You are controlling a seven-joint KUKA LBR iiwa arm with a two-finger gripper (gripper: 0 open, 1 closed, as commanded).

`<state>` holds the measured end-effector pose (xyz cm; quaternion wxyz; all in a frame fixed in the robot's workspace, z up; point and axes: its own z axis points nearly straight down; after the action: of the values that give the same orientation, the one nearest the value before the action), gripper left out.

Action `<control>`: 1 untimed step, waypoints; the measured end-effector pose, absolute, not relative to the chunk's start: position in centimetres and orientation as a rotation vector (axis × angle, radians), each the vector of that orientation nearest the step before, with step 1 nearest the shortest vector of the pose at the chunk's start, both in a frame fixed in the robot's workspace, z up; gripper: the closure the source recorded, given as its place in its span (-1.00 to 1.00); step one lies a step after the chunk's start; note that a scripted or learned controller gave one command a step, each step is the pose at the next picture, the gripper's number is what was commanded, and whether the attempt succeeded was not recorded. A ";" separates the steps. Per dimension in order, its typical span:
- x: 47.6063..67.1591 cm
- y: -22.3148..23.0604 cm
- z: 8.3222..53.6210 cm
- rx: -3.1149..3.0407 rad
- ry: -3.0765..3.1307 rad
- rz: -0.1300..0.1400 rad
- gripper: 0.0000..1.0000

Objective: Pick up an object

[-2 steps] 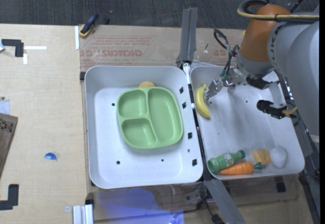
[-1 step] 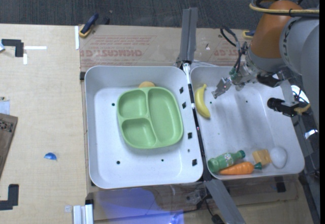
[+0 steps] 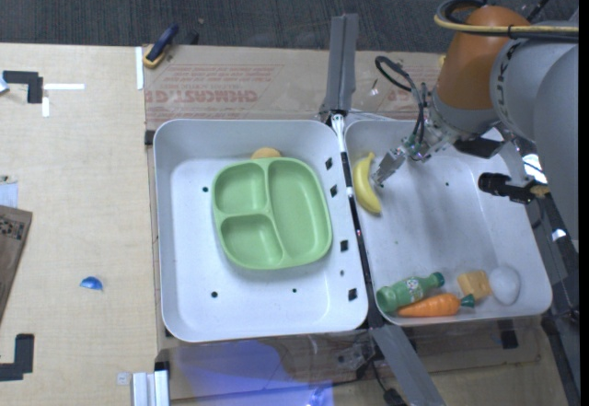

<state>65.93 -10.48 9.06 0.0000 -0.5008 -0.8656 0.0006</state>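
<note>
A yellow banana (image 3: 367, 185) lies along the left wall of the right bin (image 3: 442, 220). My gripper (image 3: 387, 165) hangs low just to the banana's upper right, close to its far end, and I see nothing held in it. At the right bin's front edge lie a green bottle (image 3: 410, 290), an orange carrot (image 3: 432, 307), a tan block (image 3: 474, 284) and a white ball (image 3: 504, 283). The left bin (image 3: 170, 238) holds a green divided plate (image 3: 272, 211), with a small yellow object (image 3: 266, 154) partly hidden behind its far rim.
The grey arm with its orange band (image 3: 479, 54) fills the upper right, over the right bin's far corner. A grey divider post (image 3: 341, 63) rises between the bins at the back. Cardboard (image 3: 230, 82) lies behind the left bin.
</note>
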 end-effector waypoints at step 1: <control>65.9 -10.0 9.0 -1.644 -2.677 0.002 -1.00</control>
<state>65.91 -9.99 9.03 0.0003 -0.5233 -0.8521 0.0005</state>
